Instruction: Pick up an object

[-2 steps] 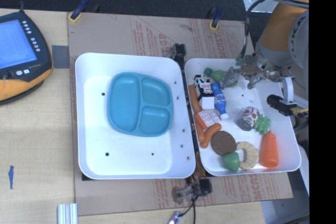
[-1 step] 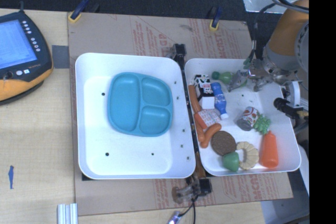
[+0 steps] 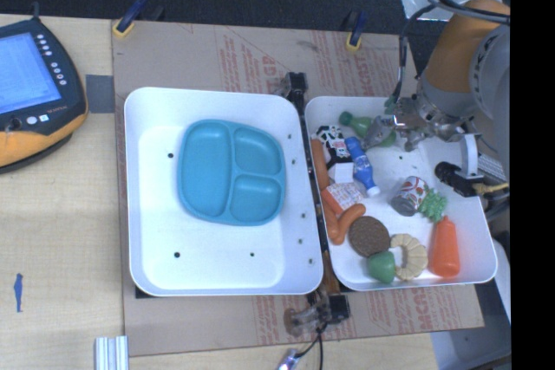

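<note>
The right bin (image 3: 473,273) holds several toy foods: a blue-and-white bottle (image 3: 363,168), a brown cookie (image 3: 369,235), an orange carrot (image 3: 444,248), a beige ring (image 3: 410,254), a grey can (image 3: 407,196) and an orange sausage (image 3: 346,222). My gripper (image 3: 388,131) hangs low over the far part of this bin, beside a dark green piece (image 3: 353,120) and just above the bottle. I see nothing held in it. The grey arm with its orange band (image 3: 460,48) comes in from the upper right.
The left bin (image 3: 156,273) carries a blue divided plate (image 3: 232,172). A black-and-white piece (image 3: 328,135) and a long orange stick (image 3: 319,169) lie along the right bin's left wall. A tablet in an orange case (image 3: 30,91) lies at far left. Clamps (image 3: 354,29) pin the cardboard sheet.
</note>
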You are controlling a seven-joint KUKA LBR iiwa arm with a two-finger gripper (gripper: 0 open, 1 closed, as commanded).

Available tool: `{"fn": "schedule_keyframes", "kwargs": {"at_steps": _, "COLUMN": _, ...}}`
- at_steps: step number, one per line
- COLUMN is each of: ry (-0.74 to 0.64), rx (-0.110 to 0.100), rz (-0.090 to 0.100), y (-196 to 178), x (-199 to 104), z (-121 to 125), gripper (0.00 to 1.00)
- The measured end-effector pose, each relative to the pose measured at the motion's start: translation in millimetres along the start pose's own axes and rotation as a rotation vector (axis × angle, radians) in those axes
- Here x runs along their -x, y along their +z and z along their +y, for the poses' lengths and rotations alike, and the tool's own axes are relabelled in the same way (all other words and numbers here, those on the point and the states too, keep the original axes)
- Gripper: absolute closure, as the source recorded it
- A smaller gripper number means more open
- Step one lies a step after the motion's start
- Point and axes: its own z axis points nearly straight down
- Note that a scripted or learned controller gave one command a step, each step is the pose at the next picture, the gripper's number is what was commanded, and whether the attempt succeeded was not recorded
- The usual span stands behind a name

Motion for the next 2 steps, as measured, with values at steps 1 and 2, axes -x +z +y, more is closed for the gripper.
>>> {"fn": "schedule_keyframes", "kwargs": {"at_steps": 1, "ry": 0.001, "rx": 0.000, "rz": -0.001, "y": -0.4, "x": -7.4, "z": 0.0, "gripper": 0.00}}
{"fn": "schedule_keyframes", "kwargs": {"at_steps": 2, "ry": -0.001, "rx": -0.002, "rz": 0.001, "y": -10.4, "x": -7.4, "z": -0.3, "gripper": 1.00}}
